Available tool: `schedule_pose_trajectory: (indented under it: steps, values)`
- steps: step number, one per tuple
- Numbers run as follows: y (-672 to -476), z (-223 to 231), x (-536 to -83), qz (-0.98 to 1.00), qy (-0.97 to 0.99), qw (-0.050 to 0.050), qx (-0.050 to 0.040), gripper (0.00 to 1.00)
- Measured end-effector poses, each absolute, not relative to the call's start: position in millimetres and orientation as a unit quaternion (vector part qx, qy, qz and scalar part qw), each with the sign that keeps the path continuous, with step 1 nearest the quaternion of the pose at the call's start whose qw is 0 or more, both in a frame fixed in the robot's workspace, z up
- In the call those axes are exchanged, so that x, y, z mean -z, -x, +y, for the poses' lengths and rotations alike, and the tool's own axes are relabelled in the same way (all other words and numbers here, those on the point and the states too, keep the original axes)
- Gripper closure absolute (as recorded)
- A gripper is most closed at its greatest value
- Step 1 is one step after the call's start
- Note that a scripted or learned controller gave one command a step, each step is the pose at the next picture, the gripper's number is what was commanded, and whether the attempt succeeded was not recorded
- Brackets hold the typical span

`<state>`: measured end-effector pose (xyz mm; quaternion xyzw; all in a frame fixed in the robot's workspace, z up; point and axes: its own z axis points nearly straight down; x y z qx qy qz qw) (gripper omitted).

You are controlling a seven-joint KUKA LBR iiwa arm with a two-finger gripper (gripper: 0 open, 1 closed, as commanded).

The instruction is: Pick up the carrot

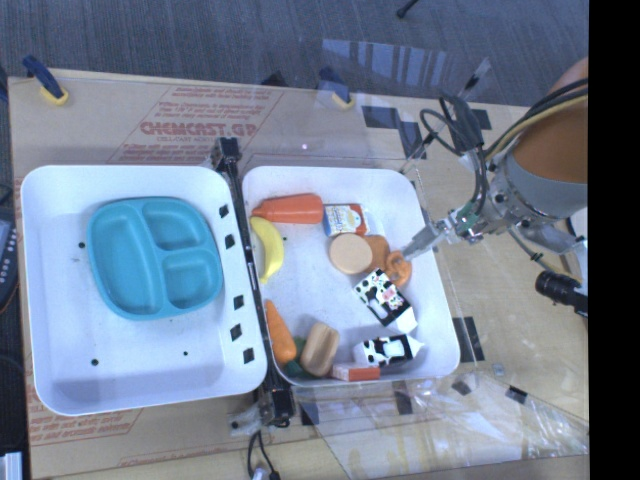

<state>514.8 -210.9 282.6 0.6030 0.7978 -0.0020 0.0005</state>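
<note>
The fixed camera looks down at a slant on a bench with two shallow white bins side by side. The left bin (pixel 50 298) holds a blue divided plate (pixel 155 256), lying flat near its middle. The right bin (pixel 300 183) holds a jumble of toy foods.

The carrot (pixel 280 333) lies near the right bin's front left corner, a slim orange cone running along the left wall, just beside a tan bread roll (pixel 320 348). A yellow banana (pixel 268 248) lies farther back along the same wall. At the back of the bin rests a larger orange-red vegetable piece (pixel 290 208), with a small printed carton (pixel 345 218) beside it. A round tan disc (pixel 351 254) sits near the middle. Two black-and-white cow-patterned cartons (pixel 382 296) lie toward the front right, one behind the other.

The grey arm reaches in from the right, and its gripper (pixel 402 258) hangs over the right side of the right bin, close to a small orange object (pixel 397 268) beside the tan disc. It is well apart from the carrot. Whether the fingers are spread or closed cannot be told from this angle.
</note>
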Motion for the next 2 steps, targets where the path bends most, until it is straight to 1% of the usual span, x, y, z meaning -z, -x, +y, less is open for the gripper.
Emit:
schedule_pose_trajectory:
  steps: [1, 2]
  values:
    - [-511.5, -157, -255, 0.821, -0.571, -0.002, 0.0013, 0.0]
    - [-576.6, -210, -167, 0.845, -0.535, -0.005, 0.0036, 0.0]
